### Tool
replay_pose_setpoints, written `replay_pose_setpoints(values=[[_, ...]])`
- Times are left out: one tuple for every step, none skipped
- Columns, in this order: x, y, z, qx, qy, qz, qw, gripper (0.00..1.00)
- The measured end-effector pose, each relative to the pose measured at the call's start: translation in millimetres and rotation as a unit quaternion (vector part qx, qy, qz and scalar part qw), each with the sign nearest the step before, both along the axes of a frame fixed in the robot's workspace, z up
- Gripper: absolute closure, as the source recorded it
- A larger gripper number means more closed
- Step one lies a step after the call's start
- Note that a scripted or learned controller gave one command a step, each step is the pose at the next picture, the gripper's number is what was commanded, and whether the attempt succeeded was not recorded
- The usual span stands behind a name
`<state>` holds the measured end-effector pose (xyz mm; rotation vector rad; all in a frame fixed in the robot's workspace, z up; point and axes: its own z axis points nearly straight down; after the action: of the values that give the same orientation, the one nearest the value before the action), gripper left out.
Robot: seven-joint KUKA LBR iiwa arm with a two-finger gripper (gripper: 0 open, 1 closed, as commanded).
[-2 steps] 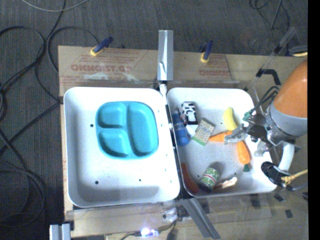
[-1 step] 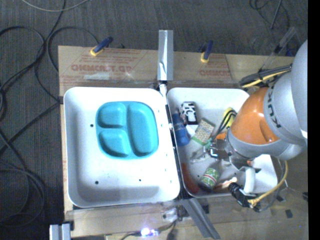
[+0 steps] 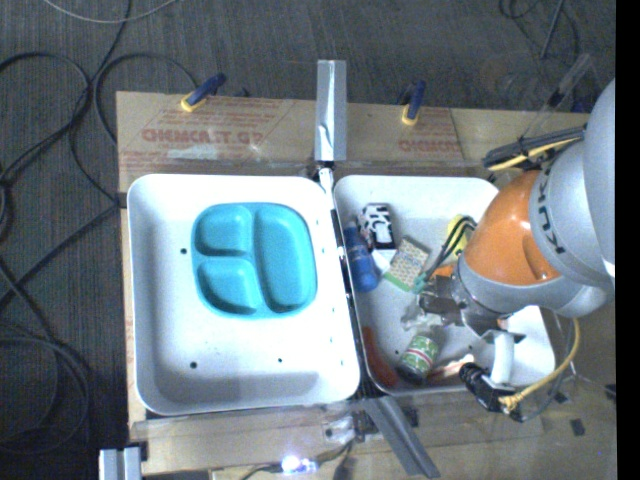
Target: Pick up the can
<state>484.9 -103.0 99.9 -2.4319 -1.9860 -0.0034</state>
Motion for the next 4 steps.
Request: replay_pose_setpoints(values=[[-0.1, 0.0, -0.1, 0.0001, 0.000, 0.000, 1.0000, 0.00], [1.4, -23.3, -10.6, -0.0011, -0.003, 0.199, 0.9800, 0.00], [2.8, -23.0, -1.2, -0.0012, -0.005, 0.199, 0.9800, 1.00], [2.7, -23.0, -1.3, -0.0013, -0.005, 0.199, 0.9800, 0.00]])
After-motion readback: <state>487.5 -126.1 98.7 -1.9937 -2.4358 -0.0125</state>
